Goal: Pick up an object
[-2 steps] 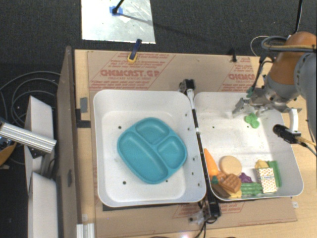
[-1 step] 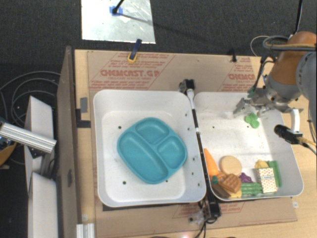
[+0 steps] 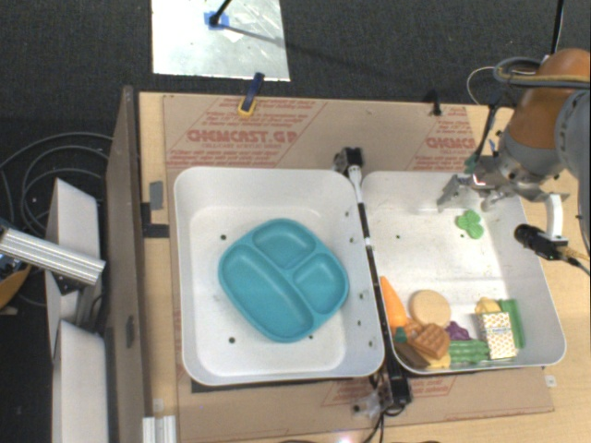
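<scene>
Approach seemed the step in hand: gripper hung with fingers spread above the green toy in the right bin, so next it probably needed lowering and closing.

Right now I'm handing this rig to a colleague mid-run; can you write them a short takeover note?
Tool: hangs above the far end of the right bin, near a small green piece; nothing visible between its fingers, whether they are open or shut is unclear.
Things: the other toy foods are heaped at the right bin's near edge, among them an orange carrot, a round cracker and a waffle. A teal divided plate lies in the left bin.
Done: no pick shown yet.
Left: grasp one object and lift it.
</scene>
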`<state>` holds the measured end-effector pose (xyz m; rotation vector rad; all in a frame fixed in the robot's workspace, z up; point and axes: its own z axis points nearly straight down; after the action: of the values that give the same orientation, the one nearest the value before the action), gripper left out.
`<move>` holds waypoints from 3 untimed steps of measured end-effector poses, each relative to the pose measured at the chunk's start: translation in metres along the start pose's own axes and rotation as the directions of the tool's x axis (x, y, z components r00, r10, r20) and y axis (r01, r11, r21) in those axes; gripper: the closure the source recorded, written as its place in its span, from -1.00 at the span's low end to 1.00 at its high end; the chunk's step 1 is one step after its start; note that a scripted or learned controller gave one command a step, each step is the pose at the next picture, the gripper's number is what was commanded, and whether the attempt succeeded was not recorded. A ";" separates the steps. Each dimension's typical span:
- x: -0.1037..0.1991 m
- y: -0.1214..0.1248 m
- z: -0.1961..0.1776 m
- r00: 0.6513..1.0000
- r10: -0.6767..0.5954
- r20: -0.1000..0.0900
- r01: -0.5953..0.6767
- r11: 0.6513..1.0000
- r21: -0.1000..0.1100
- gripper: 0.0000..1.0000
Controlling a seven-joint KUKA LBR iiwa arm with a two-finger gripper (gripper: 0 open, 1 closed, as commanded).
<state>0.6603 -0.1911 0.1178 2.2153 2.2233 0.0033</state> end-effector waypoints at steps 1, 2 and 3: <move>0.004 -0.016 0.012 1.000 0.003 0.000 -0.003 1.000 0.003 -1.00; 0.006 -0.019 -0.039 1.000 0.003 0.000 -0.003 1.000 -0.002 -1.00; -0.009 -0.029 -0.002 1.000 0.004 0.001 -0.004 1.000 0.004 -1.00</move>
<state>0.6313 -0.2002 0.1197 2.2210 2.2210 -0.0017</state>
